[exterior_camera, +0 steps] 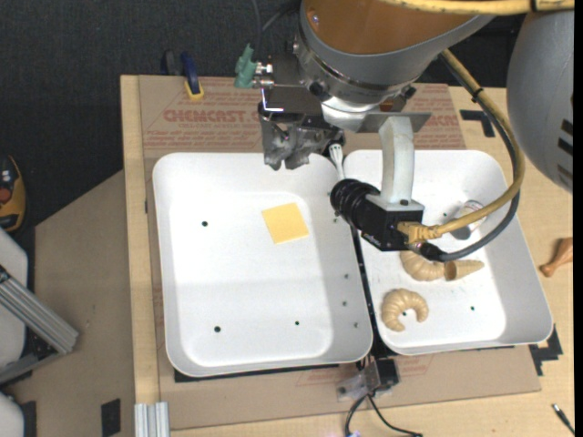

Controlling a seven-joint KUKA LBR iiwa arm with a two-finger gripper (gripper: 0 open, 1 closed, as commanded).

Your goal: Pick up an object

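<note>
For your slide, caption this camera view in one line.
KUKA arm over two white bins: yellow square left, two croissants right.

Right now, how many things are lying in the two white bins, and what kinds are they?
Yellow square slice, in the left bin: 1
Tan croissants, in the right bin: 2, one partly under the arm's black part
Total: 3

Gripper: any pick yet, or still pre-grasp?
Done: nothing is visibly lifted. The yellow square lies flat in the left bin; two croissant-shaped pieces lie in the right bin. In hand: the gripper hangs over the left bin's far rim, nothing visibly between its fingers. Left: descend, grasp, lift.
</note>
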